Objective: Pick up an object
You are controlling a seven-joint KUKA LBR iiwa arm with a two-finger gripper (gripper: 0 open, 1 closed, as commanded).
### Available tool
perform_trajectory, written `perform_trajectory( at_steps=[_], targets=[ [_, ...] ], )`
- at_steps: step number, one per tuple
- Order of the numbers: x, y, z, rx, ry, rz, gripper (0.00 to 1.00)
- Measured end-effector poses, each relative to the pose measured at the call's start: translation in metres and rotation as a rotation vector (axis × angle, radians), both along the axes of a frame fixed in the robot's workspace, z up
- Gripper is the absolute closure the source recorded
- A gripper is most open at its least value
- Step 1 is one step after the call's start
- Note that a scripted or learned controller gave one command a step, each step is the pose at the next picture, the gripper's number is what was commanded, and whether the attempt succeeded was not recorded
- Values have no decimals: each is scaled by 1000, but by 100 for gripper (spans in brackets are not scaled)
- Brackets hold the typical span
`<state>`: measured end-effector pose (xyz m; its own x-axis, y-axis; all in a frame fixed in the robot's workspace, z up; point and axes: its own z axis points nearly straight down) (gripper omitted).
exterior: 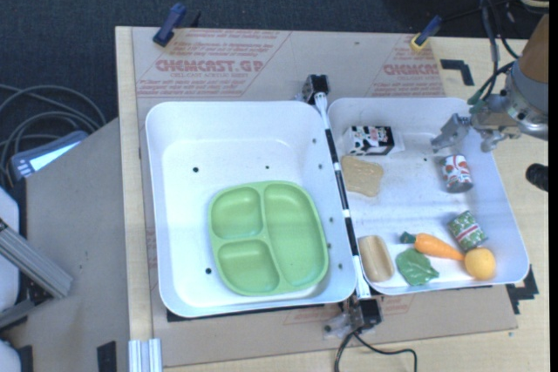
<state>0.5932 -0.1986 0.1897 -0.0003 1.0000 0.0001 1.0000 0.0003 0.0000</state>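
Approach step judged in hand: gripper (455,135) poised at far right of right bin (410,113), nothing seen held. Finger state: cannot be told. Small can (456,172) lies just below gripper, likeliest pick; descent and centring over it called for. Bin's right wall close by; open floor seen leftward toward bread slice (363,176). Carrot (436,246), lemon (479,263) crowded at near edge.

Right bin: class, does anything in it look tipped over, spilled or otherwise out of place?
Two small cans lie on their sides rather than upright: a red-and-white can just below the pincer, and a green-labelled can near the lemon. Nothing looks spilled or damaged.
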Motion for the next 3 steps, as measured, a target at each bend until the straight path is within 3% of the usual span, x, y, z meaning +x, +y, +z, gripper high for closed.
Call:
perform_trajectory(
  at_steps=[1, 2, 3],
  targets=[
    [13, -19, -106, 11, 2, 5, 0],
    [13, -23, -95, 2, -1, 3, 100],
    [38, 70, -41, 1, -2, 2, 100]
  ],
)
